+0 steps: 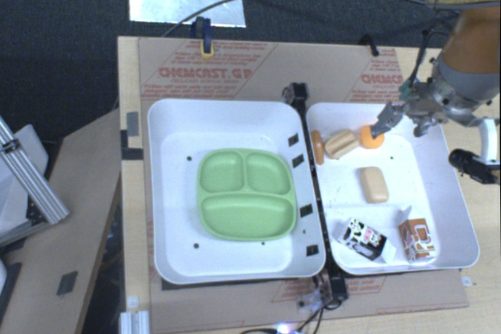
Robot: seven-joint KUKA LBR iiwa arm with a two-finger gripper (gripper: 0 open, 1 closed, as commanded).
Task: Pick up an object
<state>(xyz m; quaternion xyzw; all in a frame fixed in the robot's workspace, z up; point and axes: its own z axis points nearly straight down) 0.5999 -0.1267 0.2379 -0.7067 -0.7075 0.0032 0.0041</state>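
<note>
You're at the approach step, nothing lifted yet. The gripper sits over the far part of the right bin, its tip just beside, maybe touching, the orange ball. From this slant you can't tell whether the ball sits between the pads or just next to them, so don't count it as grasped. I can't tell the gripper's state either: too small and blurred at the tip.

Likely target, as I read it: the orange ball, near the bin's far wall, touching or just beside a tan roll. An orange stick lies along the divider side, next to the roll.

Other picks in the same bin, well apart from the gripper: a tan block mid-bin, a b/w pack and an orange carton at the near edge. The left bin holds a green tray.

Next move, my call: centre the tip over the ball, come down straight, close, then lift vertically. Risks: the ball rolls off toward the roll or wall when nudged; the roll is close enough to get clipped. If the ball slips, the tan block has more room around it & looks easier.
</note>
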